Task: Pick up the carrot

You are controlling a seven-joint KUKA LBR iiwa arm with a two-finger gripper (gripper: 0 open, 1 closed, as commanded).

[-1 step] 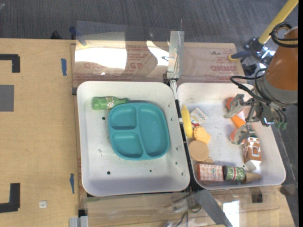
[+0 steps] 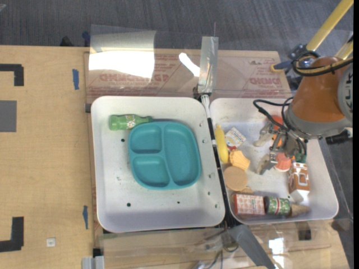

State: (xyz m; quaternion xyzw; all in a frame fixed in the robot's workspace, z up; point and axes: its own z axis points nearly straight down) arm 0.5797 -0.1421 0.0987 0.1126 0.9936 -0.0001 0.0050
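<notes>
Jar (image 2: 263, 205) on its side at right bin's (image 2: 328, 198) front, gripper (image 2: 279, 150) above, grip unclear, orange carrot (image 2: 284, 162) just beneath it.

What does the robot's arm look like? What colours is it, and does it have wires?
The arm is grey, with a big, shiny orange band around it just above the wrist. Black cables loop beside the band. At the end sits a small metal two-finger gripper made of silvery and dark parts.
</notes>
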